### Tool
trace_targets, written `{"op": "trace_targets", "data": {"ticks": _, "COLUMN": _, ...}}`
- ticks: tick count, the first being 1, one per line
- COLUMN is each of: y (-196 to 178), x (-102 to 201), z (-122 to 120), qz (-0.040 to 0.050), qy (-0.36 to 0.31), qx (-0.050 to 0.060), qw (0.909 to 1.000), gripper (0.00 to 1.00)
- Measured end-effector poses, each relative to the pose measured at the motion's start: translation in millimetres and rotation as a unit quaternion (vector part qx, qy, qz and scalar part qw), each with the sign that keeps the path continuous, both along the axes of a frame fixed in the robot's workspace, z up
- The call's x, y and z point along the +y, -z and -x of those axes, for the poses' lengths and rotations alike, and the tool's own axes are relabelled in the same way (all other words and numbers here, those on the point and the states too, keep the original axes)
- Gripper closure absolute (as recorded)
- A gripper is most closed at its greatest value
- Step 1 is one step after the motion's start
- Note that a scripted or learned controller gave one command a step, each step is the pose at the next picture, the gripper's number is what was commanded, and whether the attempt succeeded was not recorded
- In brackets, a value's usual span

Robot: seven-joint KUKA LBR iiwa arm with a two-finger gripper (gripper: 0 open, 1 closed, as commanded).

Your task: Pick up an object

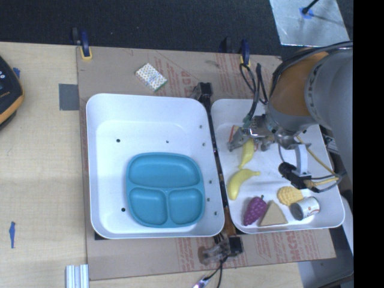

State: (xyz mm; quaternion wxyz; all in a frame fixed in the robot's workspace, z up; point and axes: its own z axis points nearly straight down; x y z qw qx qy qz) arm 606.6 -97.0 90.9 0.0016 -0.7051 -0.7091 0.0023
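Observation:
My gripper (248, 139) hangs low over the back left part of the right bin (336, 221). Directly under it, a small yellow piece (247, 154) pokes out towards the front; whether it is held or just lying on the floor I cannot tell. A yellow banana (239, 182) lies a little in front of it. Along the bin's front lie purple grapes (254, 209), a tan wedge (273, 215), a yellow corn piece (290, 194) and a small white can (308, 207).
The left bin (105, 125) holds a blue divided plate (164, 189). The grey arm with its orange band (295, 89) and loose black cables (303, 176) covers the right bin's back right. A small patterned packet (150, 76) lies on the bench behind the left bin.

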Motion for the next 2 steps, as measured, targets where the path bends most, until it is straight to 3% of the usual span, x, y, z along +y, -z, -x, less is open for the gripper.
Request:
{"op": "trace_targets", "data": {"ticks": 1, "y": -11.0, "x": -1.1, "z": -0.6, "qz": 0.0005, "qy": -0.001, "qx": 0.000, "qw": 1.0000, "gripper": 1.00}}
{"op": "trace_targets", "data": {"ticks": 2, "y": -105.9, "x": 53.7, "z": 7.5, "qz": -0.0009, "qy": 0.001, "qx": -0.002, "qw": 1.0000, "gripper": 1.00}}
